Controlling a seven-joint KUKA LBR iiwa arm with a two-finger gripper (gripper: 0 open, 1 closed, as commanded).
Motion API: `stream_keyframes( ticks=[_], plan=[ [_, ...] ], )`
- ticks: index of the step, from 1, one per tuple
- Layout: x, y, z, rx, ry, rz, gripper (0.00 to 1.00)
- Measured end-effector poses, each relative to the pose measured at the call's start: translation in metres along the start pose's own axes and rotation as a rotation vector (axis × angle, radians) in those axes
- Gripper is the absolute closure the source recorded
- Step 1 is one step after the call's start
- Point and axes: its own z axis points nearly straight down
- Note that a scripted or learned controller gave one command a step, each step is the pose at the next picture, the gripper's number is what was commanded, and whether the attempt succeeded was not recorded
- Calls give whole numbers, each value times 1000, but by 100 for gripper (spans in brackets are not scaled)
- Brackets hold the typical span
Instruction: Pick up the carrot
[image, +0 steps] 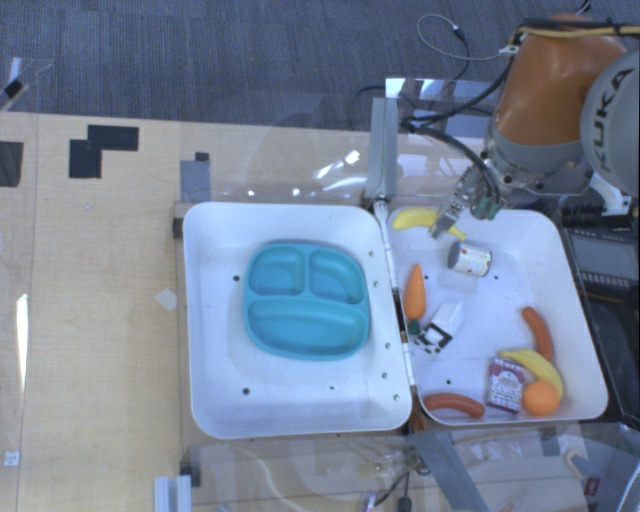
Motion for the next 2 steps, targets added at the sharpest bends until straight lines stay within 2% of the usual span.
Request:
stream_keyframes(
  ticks=[1,2],
  plan=[
    [24,9,21,2,2,298,100],
    [108,-75,41,5,3,760,100]
  ],
)
